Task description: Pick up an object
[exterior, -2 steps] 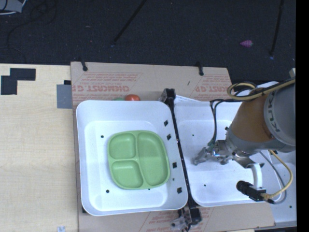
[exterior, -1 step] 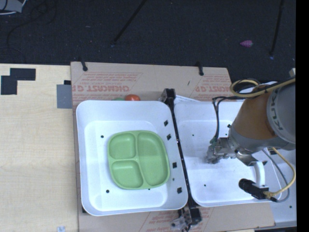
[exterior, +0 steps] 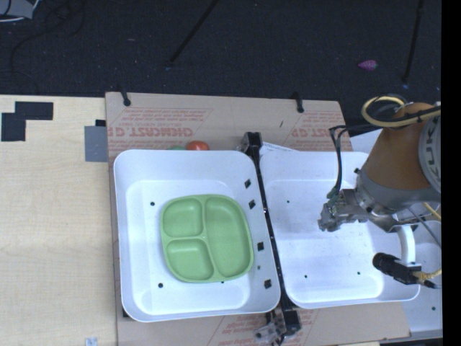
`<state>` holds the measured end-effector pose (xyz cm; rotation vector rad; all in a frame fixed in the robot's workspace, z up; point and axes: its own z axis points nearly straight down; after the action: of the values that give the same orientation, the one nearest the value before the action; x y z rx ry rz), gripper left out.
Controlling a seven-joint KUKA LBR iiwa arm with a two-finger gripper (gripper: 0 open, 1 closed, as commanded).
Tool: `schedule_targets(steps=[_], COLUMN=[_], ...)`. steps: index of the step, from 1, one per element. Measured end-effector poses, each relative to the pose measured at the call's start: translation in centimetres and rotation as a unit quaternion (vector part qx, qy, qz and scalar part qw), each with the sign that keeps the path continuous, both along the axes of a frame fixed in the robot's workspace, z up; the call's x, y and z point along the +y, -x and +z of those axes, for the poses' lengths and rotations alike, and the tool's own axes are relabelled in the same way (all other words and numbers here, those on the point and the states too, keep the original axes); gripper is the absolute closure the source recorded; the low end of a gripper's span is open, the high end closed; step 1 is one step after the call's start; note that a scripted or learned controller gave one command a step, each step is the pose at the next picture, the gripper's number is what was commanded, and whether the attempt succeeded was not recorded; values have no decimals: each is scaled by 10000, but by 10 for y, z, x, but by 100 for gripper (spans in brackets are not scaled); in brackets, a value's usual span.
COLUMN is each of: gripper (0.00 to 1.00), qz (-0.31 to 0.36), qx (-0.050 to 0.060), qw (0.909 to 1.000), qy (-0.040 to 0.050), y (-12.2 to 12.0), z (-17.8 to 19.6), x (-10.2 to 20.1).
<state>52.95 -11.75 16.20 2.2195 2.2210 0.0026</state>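
Pale wood covers the desk [exterior: 50, 215] on the left, and a sheet of printed cardboard [exterior: 216, 121] lies under two shallow white bins set side by side. Beyond the desk the floor is dark, with black cables trailing across it.

A green divided plate [exterior: 207, 238] with three compartments lies flat in the middle of the left bin [exterior: 137, 186]. Behind that bin's far rim, something small and red-orange [exterior: 197, 146] pokes up beside a bit of green; I cannot tell what they are.

My arm [exterior: 403, 157] comes in from the right, its orange band above the wrist, and my hand [exterior: 330, 218] hangs over the right bin [exterior: 310, 280], near its middle and well apart from the plate. Whether my hand is open or closed, I cannot tell; it looks like a small dark cluster from here. I see nothing between its tips.
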Motion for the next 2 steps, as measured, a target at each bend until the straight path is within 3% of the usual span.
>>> schedule_targets(steps=[2], gripper=[100], qz=[1], qx=[6], qw=[10000], qy=[1], y=[2], z=[88], x=[8])
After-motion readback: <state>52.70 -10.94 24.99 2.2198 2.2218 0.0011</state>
